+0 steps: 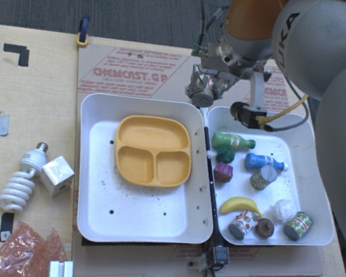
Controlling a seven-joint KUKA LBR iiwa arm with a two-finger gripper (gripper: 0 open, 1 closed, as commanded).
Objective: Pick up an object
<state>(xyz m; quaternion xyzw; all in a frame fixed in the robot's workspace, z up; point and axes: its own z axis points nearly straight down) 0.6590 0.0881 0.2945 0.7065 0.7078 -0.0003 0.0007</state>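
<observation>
My gripper [203,94] hangs over the far rims where the two bins meet, high above the bench, with nothing seen in it. The right bin [317,174] holds a green bottle [233,141], a blue bottle [266,162], a maroon piece [223,171], a grey can [261,178], a banana [241,205], a white crumpled lump [284,209], two small printed cans [299,225] [245,224] and a brown round piece [265,227]. In the left bin [89,175] lies a yellow divided plate [154,150].
The grey arm with its orange band [253,14] fills the upper right, over the right bin's far corner. Left of the bins, on the bench, lie a spiral light bulb [21,180], a white cube [57,175] and a red mesh bag [23,251].
</observation>
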